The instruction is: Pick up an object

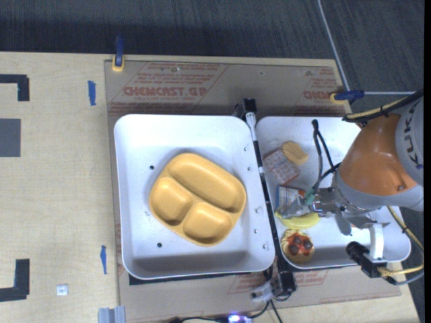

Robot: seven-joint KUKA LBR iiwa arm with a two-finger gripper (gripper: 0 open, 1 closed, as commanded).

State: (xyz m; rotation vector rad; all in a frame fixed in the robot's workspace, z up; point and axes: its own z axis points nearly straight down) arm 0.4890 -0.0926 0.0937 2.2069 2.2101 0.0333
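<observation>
In the right bin (397,247), my gripper (306,202) reaches in from the right and hangs low over a silver and blue packet (288,199) and a yellow piece (303,220) just below it. Whether it touches either one cannot be made out. A small round dish with red and dark bits (298,245) lies nearer the front edge. Toward the back lie a red and white packet (279,166) and a tan cookie-like piece (295,153). The orange wrist band (377,163) covers the bin's right part.
The left bin (135,147) holds a yellow tray with three compartments (196,198). A black divider with cables (259,173) runs between the bins. Cardboard (202,86) lies under both bins on the wooden bench, and a black cable (320,153) loops above the gripper.
</observation>
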